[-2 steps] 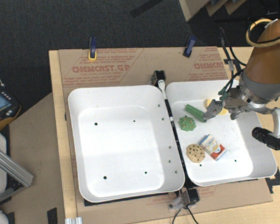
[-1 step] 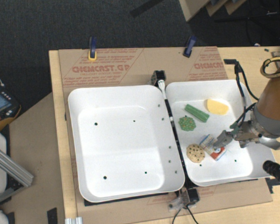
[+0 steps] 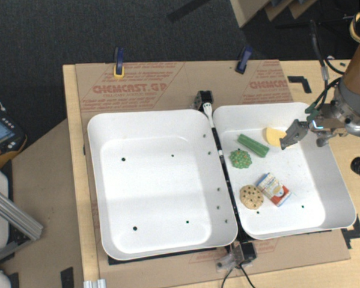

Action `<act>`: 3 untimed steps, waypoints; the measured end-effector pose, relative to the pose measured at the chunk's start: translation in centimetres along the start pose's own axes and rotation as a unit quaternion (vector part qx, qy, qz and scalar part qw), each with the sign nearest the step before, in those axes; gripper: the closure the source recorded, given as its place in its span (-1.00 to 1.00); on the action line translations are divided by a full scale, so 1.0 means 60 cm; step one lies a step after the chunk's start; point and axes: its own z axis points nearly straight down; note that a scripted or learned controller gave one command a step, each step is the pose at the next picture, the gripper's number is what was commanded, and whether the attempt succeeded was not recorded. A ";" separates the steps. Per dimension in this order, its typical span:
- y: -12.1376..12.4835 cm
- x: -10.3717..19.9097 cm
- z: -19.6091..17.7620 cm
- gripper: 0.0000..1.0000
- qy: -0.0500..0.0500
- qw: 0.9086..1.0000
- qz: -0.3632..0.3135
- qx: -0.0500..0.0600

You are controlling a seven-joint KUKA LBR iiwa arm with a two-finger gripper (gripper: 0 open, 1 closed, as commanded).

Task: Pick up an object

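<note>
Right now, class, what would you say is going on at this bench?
A grey robot arm reaches in from the right over the right bin. Its gripper sits low beside a yellow piece near the bin's far side, and nothing is visibly held yet. Also in that bin lie a green stick, a round green piece, a cookie and a small red, white and blue carton. The left bin sits alongside.

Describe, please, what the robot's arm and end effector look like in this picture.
The arm is grey and rounded, entering from the right edge. Thin dark cables loop beside it. The end effector is a dark grey, angular metal piece, with a small teal-green mark on the block just behind it.
</note>
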 end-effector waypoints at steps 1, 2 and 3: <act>-0.005 -0.002 -0.007 1.00 0.001 1.000 0.002 0.006; -0.074 0.036 -0.194 1.00 0.001 1.000 0.001 0.000; -0.076 0.131 -0.073 1.00 0.003 1.000 0.000 0.012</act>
